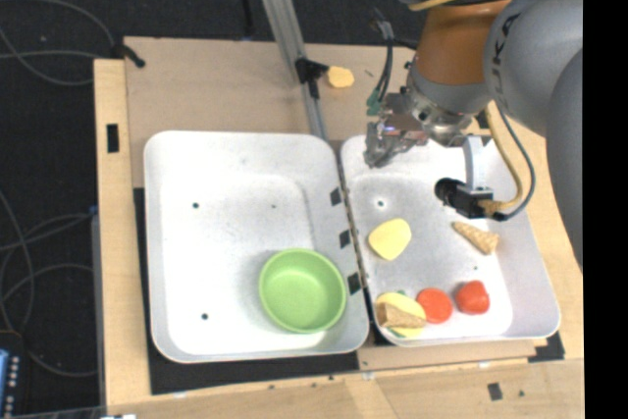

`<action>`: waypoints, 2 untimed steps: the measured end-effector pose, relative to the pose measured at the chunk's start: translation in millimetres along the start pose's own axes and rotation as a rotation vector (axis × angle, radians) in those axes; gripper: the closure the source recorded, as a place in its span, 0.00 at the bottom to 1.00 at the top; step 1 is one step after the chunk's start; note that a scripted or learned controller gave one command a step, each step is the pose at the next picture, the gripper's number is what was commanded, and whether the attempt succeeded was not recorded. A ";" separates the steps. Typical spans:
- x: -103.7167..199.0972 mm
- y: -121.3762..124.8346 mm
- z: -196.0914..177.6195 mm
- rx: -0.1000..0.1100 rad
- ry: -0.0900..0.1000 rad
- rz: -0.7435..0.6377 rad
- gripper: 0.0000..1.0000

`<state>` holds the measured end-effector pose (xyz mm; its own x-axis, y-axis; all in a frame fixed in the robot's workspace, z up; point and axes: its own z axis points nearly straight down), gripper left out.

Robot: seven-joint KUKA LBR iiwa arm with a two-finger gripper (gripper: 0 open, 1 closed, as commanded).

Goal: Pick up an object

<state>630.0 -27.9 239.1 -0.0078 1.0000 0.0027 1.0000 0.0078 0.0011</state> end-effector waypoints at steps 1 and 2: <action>54.7 -7.6 8.7 0.002 -0.001 0.000 1.00; 110.7 -19.7 13.9 0.002 -0.001 0.000 1.00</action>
<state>609.5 82.7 225.5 -0.0080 1.0000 0.0020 1.0000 0.0080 -0.0011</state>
